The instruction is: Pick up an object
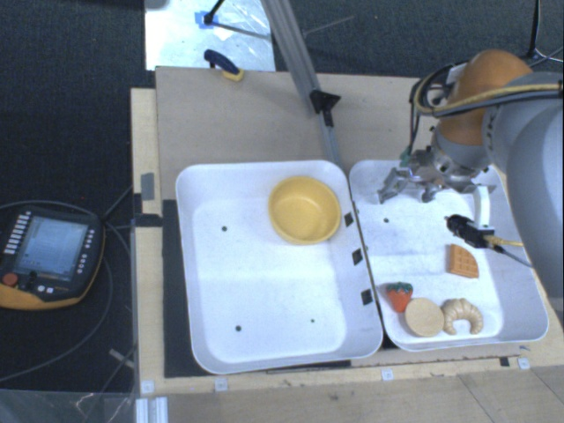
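Note:
My gripper (405, 192) hangs over the far end of the right bin (529, 320), just above its white floor. Its two grey fingers are spread apart and nothing sits between them, so it is open. Nearer the front of that bin lie an orange waffle piece (462, 261), a small red strawberry with a green top (400, 295), a round beige biscuit (424, 317) and a tan croissant (463, 315). All of them are well clear of the gripper. A yellow bowl (304, 208) stands upright in the far part of the left bin (198, 324).
The grey arm with its orange band (493, 77) enters from the upper right, and a black cable plug (463, 229) hangs over the right bin. A slanted metal pole (300, 55) rises behind the bins. A teach pendant (48, 254) lies on the floor at left.

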Motion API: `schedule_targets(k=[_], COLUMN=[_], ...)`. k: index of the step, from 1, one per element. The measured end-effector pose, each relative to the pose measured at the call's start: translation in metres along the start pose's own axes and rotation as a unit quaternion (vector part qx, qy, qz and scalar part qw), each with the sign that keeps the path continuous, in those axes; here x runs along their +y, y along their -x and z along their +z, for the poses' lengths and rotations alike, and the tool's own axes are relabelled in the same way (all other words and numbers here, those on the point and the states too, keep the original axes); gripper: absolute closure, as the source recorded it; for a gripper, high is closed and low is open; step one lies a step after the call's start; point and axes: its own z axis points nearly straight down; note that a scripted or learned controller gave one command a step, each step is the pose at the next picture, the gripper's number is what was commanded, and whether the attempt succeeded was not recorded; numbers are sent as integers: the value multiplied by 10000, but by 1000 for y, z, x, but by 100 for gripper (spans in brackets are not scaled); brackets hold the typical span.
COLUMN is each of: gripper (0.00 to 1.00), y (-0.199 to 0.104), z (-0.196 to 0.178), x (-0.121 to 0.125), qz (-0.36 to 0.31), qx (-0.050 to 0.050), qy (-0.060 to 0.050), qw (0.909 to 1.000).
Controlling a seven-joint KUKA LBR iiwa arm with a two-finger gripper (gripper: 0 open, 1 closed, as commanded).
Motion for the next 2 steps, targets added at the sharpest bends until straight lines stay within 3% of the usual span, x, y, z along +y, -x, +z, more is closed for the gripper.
schedule_targets(k=[1, 2], gripper=[100, 100], y=[0, 3], z=[-12, -69], x=[1, 11], qz=[-2, 0], qx=[-3, -4], qy=[15, 32], qw=[10000, 10000])
